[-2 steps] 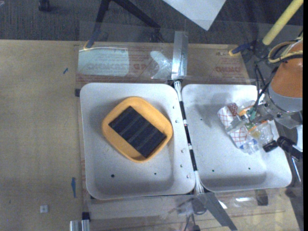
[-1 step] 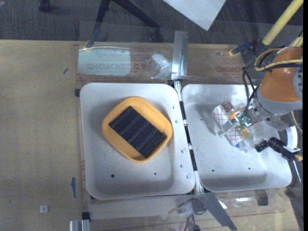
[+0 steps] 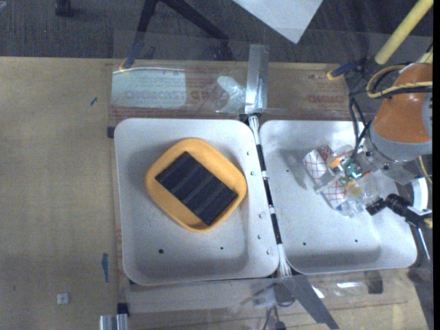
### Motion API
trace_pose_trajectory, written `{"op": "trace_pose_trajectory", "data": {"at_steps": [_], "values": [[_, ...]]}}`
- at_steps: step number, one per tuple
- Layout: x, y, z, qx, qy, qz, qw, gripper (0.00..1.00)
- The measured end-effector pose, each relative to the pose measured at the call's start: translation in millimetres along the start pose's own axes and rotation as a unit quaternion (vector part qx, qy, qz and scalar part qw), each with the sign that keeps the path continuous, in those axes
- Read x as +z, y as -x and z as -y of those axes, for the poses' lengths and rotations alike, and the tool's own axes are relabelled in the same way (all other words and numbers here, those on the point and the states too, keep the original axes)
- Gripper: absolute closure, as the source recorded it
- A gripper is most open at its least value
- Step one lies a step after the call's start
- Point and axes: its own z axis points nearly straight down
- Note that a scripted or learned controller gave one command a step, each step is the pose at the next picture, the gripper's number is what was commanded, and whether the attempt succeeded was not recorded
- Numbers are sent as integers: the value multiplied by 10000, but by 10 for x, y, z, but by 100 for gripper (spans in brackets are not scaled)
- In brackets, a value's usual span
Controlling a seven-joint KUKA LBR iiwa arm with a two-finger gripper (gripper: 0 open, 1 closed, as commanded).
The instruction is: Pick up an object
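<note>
Near to far. Lower right of frame: right bin (image 3: pixel 330 256), mostly bare floor toward the front edge. Mid right: a crumpled wrapper (image 3: pixel 328 177), clear plastic with red-checked print, lies in that bin against its right half. The gripper (image 3: pixel 354 172) is seen directly over or at the wrapper's right end; the arm (image 3: pixel 402 119) comes in from the right edge above it. Finger opening cannot be judged: the tips are lost in the glare and clutter of the plastic. Possibly contact is made, but nothing is clearly seen between the fingers.

Centre left: an orange case (image 3: pixel 196 184) with a dark ribbed top, tilted, in the left bin (image 3: pixel 134 253), well apart from the gripper.

Risks, as judged:
- Thin, crinkly film could slip out on lift, or only a corner be pinched and the rest torn free.
- The wrapper could be pushed flat against the bin floor and the fingers closed on nothing.
- The wrapper sits near the right wall; the fingers could be fouled on the rim.
</note>
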Motion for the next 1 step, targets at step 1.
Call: {"op": "trace_pose_trajectory", "data": {"at_steps": [1], "values": [[-854,-342,-259,-451,-20,-19,9990,100]]}}
